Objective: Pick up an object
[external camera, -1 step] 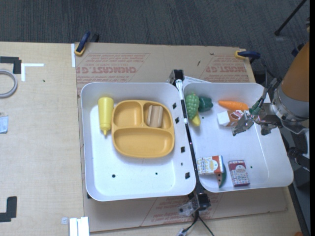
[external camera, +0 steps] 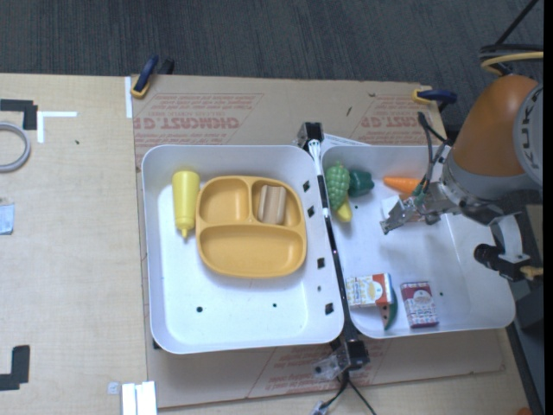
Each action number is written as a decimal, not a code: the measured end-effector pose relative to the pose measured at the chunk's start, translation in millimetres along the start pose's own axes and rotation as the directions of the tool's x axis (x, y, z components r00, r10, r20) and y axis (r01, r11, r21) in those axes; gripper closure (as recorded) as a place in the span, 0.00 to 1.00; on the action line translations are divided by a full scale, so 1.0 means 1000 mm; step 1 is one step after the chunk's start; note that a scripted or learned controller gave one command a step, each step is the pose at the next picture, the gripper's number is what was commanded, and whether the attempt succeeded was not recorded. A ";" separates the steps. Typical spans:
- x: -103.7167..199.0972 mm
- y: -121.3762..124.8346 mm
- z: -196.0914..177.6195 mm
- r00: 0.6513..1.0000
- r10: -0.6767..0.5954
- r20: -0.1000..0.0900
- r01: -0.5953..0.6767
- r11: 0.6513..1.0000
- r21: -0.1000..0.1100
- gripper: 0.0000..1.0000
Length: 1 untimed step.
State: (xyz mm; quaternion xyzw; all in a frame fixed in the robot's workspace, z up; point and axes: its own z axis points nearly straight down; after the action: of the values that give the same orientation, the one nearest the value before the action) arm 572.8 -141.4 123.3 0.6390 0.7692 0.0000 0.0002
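Near the right bin's (external camera: 484,322) front edge lie 2 small cartons (external camera: 370,290), untouched; the gripper (external camera: 399,218) hovers mid-bin beside the carrot (external camera: 401,183), its grip impossible to judge.

Right bin (external camera: 484,318): bare floor left open at centre and right. Upper left corner blocked by corn (external camera: 336,184) and carrot (external camera: 400,182); lower left by two small cartons (external camera: 369,290). Left bin (external camera: 233,322): upper half taken by yellow tray (external camera: 251,253) and mustard bottle (external camera: 184,199); lower strip left free.
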 end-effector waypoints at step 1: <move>-0.013 0.065 0.023 1.000 -0.029 0.000 0.029 1.000 0.000 0.00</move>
State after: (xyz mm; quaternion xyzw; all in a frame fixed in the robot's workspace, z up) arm 638.9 -142.3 100.2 0.6277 0.7784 0.0000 0.0005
